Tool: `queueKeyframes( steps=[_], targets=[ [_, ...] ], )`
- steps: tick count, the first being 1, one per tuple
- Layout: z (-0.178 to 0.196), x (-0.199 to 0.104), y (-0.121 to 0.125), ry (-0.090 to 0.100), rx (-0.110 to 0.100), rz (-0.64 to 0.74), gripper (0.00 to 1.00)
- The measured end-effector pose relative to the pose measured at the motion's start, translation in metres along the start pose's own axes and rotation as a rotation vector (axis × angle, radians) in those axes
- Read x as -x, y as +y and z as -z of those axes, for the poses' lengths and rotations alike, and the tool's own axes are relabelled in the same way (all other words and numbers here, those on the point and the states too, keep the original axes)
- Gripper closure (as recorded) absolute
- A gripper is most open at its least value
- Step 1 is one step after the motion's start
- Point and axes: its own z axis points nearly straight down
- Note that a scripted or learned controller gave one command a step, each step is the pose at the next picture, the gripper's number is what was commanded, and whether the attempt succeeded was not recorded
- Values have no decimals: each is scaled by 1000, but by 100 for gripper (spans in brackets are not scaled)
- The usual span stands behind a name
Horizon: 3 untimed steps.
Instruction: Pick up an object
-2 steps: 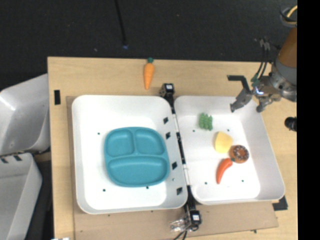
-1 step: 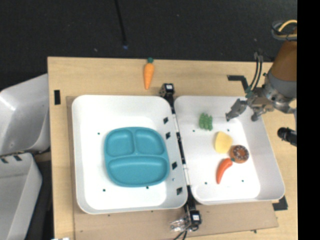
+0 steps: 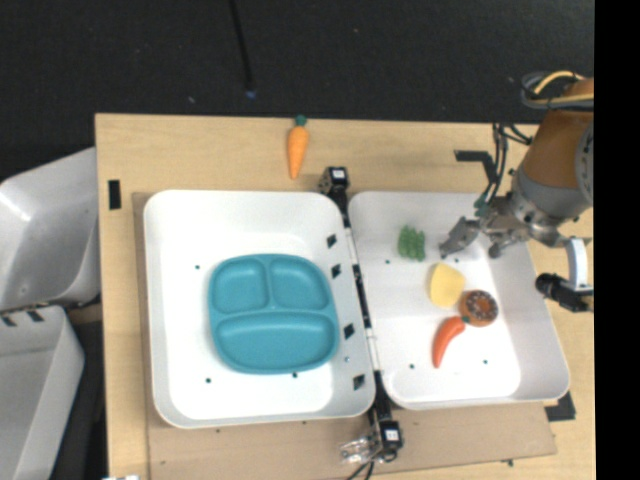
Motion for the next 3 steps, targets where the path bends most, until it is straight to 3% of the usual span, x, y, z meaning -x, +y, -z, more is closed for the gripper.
queueKeyframes(
  steps=[1, 3],
  targets=[
    [15, 1, 1, -2, 6, 0, 100],
    [98, -2, 7, -1, 7, 5, 100]
  ],
)
